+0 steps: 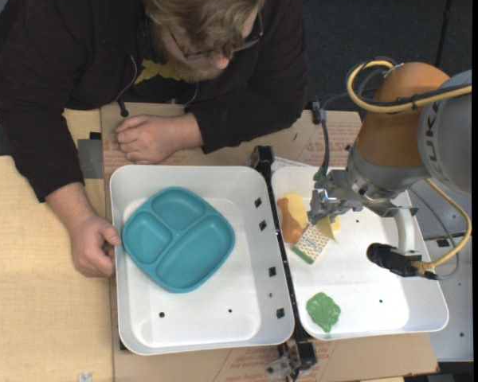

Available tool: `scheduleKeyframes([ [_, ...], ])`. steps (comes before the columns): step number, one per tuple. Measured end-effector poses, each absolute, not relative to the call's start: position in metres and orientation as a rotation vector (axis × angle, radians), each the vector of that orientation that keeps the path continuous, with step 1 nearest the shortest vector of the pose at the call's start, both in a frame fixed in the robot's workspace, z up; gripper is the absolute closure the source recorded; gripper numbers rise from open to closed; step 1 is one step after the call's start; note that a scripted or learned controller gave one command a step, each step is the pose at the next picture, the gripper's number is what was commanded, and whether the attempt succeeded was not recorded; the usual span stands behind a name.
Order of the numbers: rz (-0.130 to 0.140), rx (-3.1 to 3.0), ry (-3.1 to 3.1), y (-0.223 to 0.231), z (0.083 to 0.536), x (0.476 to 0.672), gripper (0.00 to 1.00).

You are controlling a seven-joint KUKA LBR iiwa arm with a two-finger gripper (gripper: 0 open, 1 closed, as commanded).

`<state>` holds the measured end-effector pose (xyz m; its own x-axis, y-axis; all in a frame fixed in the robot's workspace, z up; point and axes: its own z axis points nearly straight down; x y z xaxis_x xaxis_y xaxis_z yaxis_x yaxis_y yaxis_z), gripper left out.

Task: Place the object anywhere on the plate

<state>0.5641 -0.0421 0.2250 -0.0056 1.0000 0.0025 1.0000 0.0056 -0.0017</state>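
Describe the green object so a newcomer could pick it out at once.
Start at the right-hand white bin, the one the grey and orange arm reaches into. Near its front edge, apart from the cluster under the gripper, lies the green object. It is the sole green, lumpy item; the clustered pieces are orange, yellow and patterned.

Single fixed camera above the bench, looking down at a slant, moderately close. Left bin [135,325] sits lower centre of frame, right bin [382,309] lower right. Arm [398,126] enters from frame right; a person leans in from the top edge.
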Motion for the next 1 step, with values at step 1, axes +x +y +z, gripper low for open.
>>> scheduleKeyframes([
  [1,0.002,-2.211,-2.225,0.0212,0.227,0.5583,1.0],
])
